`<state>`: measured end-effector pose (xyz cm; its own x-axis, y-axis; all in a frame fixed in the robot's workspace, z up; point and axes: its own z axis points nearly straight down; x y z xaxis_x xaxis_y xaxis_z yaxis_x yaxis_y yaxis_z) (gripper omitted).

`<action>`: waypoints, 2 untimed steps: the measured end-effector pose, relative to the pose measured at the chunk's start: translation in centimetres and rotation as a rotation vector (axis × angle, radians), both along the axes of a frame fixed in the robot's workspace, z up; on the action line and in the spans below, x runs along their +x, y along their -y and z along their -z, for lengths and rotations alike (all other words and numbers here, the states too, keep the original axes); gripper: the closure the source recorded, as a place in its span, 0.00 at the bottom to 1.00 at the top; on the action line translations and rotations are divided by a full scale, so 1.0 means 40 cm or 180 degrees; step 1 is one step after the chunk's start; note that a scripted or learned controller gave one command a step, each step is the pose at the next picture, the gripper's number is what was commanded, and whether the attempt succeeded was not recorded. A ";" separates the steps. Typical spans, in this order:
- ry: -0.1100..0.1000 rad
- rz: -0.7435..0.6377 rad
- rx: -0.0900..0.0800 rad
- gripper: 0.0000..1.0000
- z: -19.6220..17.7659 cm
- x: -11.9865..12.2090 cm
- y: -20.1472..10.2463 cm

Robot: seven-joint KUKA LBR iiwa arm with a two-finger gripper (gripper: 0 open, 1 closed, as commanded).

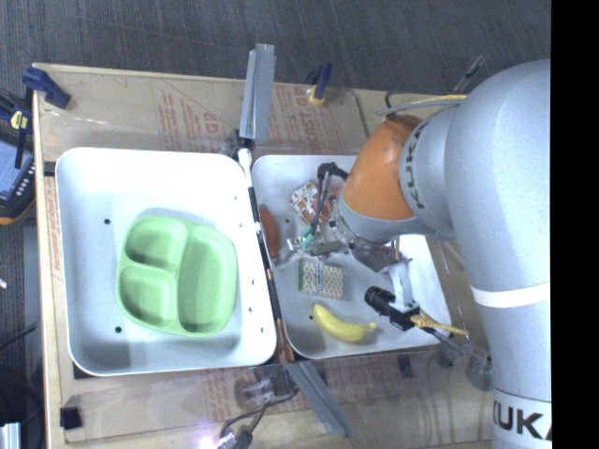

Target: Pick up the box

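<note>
Nearest the camera, a curved yellow banana [343, 324] lies on the floor of the right shallow white plastic bin [293, 318], close to its near wall. Just beyond it sits the small flat cardboard box with a green-and-white pattern [321, 276], resting flat on the bin floor and apart from the banana; its print is too small to read. Directly past the box hangs the metal two-finger gripper [314, 242], low over the bin. It is a tangle of glinting parts half buried under the wrist, so I cannot tell whether it is open or closed, nor whether it touches the box.

The bulky grey arm with its orange band [379, 181] hides most of the bin's right half. Left of the gripper, a reddish-brown oblong object [270, 230] lies by the dividing wall, its kind unclear. Farther back, a crinkled red-and-white printed packet [305, 197] is partly covered by the wrist.

The left shallow white plastic bin [84, 251] holds a light green divided plastic plate [178, 274].
</note>
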<state>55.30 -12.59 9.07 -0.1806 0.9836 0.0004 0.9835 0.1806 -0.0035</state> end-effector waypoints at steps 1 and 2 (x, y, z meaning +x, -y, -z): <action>0.0012 -0.0071 -0.0019 0.00 -0.005 -0.192 -0.020; 0.0003 -0.0090 -0.0011 1.00 -0.027 -0.191 -0.023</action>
